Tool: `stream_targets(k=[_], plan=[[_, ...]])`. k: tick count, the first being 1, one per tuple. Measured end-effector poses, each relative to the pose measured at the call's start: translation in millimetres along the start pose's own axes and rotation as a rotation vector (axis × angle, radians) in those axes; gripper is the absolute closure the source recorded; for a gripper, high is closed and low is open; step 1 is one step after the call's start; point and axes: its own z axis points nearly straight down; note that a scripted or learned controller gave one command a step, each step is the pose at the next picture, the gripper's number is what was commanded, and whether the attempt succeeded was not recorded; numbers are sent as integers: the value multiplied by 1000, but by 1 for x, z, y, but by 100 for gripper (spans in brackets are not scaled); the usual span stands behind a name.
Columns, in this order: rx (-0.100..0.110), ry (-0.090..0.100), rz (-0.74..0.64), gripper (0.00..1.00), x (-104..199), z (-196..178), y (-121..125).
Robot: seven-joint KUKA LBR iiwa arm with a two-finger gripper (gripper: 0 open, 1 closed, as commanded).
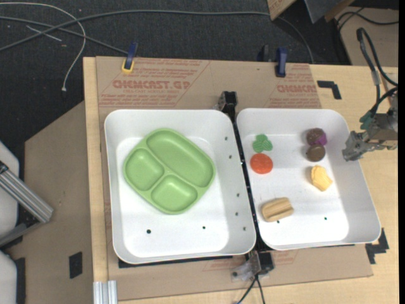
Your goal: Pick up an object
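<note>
My gripper (355,147): at the right bin's (354,230) right rim, grip state unclear, can't tell | right bin: green piece (262,144), orange-red ball (261,164), purple piece (316,136) touching brown piece (315,152), yellow piece (321,178), tan roll (276,209) | left bin (126,233): green divided plate (168,170)

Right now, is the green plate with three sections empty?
Empty: the green three-section plastic plate shows bare compartments; the toy foods lie in the right white bin.

green divided plate (168,170) in left bin (120,128), food toys in right bin (354,214)
</note>
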Motion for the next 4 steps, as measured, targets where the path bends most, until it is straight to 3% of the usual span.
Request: stream_targets(k=[3,4], plan=[[2,0,-1,100,147,28,34],[-3,-1,0,100,195,29,58]])
